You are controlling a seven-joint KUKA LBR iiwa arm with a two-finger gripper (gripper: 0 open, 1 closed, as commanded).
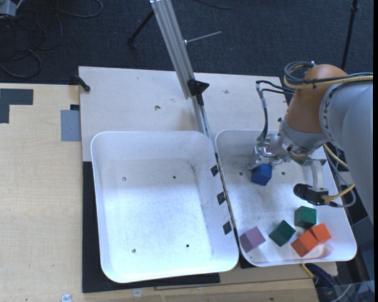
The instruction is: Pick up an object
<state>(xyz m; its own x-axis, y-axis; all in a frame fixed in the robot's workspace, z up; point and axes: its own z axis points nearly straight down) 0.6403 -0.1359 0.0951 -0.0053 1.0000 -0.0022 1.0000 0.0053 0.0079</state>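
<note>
Pincer point(263, 160) over small blue cube point(261, 175)

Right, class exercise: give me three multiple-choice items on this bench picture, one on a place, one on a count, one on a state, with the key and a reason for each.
1. Which bin holds the blocks? A right bin B left bin C both
2. How many green blocks lie in it? A one B two C four
3. What sits directly below the gripper? A orange block B purple block C blue block

Key: 1 A, all blocks lie in the right bin. 2 B, two green blocks. 3 C, the gripper hangs over the blue block; a grasp cannot be judged.
</note>
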